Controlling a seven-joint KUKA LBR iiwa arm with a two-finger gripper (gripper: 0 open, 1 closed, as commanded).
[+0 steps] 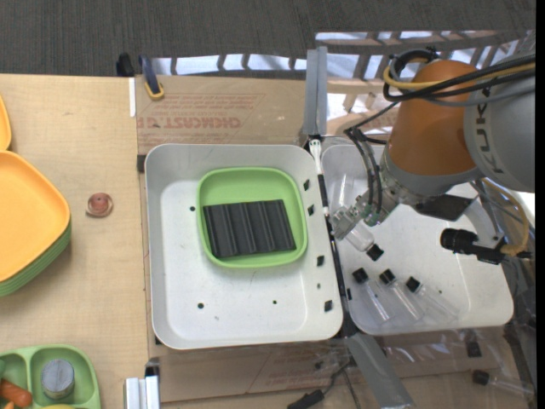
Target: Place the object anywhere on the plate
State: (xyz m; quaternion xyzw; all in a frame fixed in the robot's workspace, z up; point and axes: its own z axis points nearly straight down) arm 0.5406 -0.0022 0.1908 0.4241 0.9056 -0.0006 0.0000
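Note:
A square green plate (pixel 249 183) sits in the back half of the left white bin (pixel 238 313). A dark grey ribbed slab (pixel 252 227) lies flat on the plate and covers most of its floor. My gripper (pixel 352 221) hangs low over the left edge of the right bin (pixel 464 305), just right of the divider between the bins. It is apart from the plate and the slab. The grey and orange arm (pixel 430 118) above it hides the back of the right bin.
Several clear vials with black caps (pixel 400 292) lie on the right bin's floor, just below the gripper. A stack of orange plates (pixel 30 220), a small red knob (pixel 100 203) and a green tray (pixel 47 377) rest on the wooden bench to the left.

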